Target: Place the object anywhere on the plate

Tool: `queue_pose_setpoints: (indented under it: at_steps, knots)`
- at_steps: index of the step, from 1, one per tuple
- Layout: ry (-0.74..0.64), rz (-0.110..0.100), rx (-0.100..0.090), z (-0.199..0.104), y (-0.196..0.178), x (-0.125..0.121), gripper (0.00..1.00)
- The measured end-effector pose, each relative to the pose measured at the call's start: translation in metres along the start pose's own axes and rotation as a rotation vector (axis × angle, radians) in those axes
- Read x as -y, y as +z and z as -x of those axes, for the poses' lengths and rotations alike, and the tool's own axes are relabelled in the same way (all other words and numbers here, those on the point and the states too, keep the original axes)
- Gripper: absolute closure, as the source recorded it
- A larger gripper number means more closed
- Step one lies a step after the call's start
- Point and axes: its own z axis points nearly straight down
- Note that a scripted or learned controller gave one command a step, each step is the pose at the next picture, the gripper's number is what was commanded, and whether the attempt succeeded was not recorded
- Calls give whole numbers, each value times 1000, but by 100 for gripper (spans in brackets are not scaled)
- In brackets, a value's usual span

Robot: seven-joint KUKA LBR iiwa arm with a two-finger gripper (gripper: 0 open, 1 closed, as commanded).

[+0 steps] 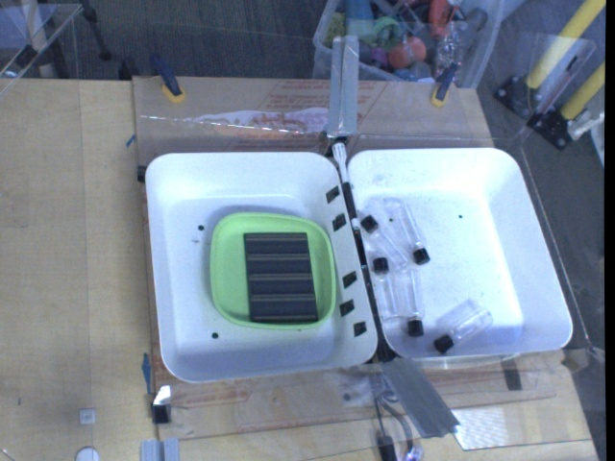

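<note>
A light green square plate (227, 257) lies in the left white bin (178, 200), toward its front. A dark ridged rectangular block (280, 277) rests flat on the plate, covering most of its middle and right side. In the right white bin (480, 190) lie several clear plastic bottles with black caps (402, 257), some near the divider and one (463, 323) toward the front.
A clear crate of coloured toys (408, 17) stands behind the bins. A metal bracket (343, 89) rises at the back of the divider between the bins. Bare wooden bench (67, 257) extends to the left.
</note>
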Motion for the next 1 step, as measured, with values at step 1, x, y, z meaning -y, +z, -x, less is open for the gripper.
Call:
queue_pose_setpoints:
  at_steps: [1]
  knots:
    - [-106, -1, -1, 28, 0, -57, 0]
